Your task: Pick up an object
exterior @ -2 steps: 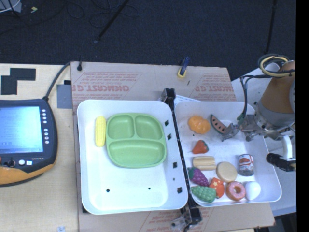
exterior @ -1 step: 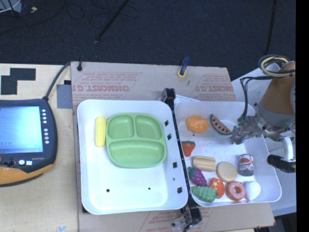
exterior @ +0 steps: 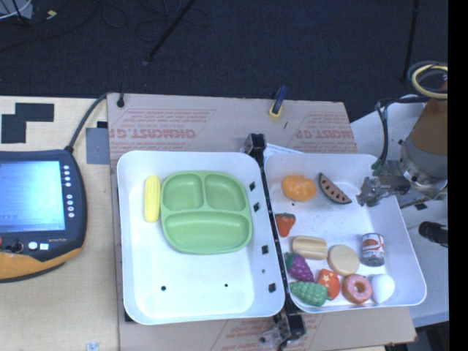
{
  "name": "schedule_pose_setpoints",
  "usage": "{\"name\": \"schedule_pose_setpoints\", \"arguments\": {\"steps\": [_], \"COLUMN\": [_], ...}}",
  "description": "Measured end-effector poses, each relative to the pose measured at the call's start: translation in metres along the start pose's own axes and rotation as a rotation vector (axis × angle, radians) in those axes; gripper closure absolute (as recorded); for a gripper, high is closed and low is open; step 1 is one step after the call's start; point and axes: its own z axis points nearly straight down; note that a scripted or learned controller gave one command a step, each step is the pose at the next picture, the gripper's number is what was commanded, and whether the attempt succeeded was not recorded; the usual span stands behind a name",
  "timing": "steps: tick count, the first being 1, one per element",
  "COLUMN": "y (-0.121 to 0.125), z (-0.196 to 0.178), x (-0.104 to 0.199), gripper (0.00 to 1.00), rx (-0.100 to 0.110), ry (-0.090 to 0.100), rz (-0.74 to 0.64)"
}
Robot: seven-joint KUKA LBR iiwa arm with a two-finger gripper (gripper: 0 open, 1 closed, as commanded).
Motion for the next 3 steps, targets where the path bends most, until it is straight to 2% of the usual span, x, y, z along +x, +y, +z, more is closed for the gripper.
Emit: {"name": "schedule_pose_setpoints", "arguments": {"steps": [1, 2, 3], "y": [0.000, -0.003, -0.007], "z": [-0.052, -0.042, -0.053], "x": [-0.001, 0.053, 0.107], "gripper": [1.00, 1.00, 1.00], "rx": [-0.002, 0.004, 0.004], "ry": [-0.001, 0.001, 0.001], "rz": [-0.001, -0.001, -0.002]}}
